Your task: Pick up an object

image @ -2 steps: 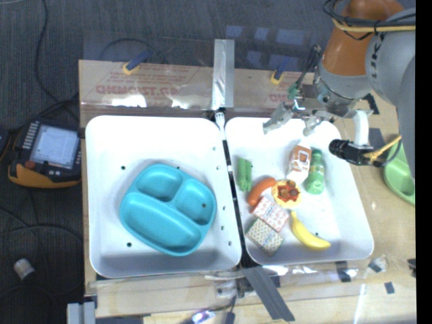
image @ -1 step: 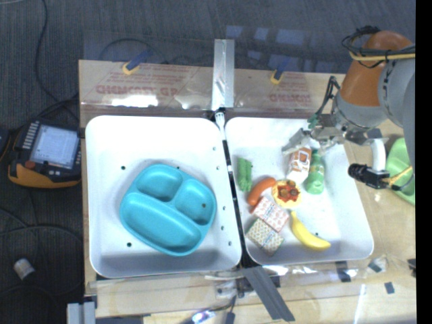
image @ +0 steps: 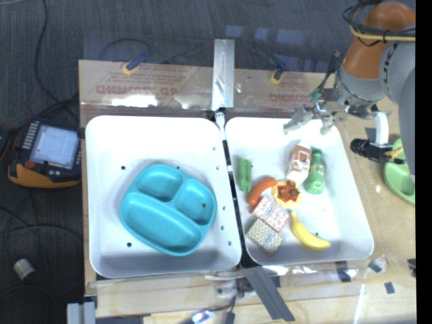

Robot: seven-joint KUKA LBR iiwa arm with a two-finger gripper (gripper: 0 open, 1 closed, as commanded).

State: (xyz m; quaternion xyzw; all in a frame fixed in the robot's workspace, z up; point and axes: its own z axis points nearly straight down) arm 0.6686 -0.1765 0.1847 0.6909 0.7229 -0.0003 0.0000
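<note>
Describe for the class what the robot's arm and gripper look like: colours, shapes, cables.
The arm is a thick, rounded grey body with a bulbous orange band above the wrist. A thin dark cable loops beside the band. The gripper is small, metallic grey, with two slim fingers.

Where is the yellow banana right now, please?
The yellow banana lies near the front of the right white bin, beside the checkered carton.

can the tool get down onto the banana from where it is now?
Probably yes. The tool sits above the right bin's far edge, and the banana lies at the near end with its top uncovered; only the patterned box crowds its left side.
</note>
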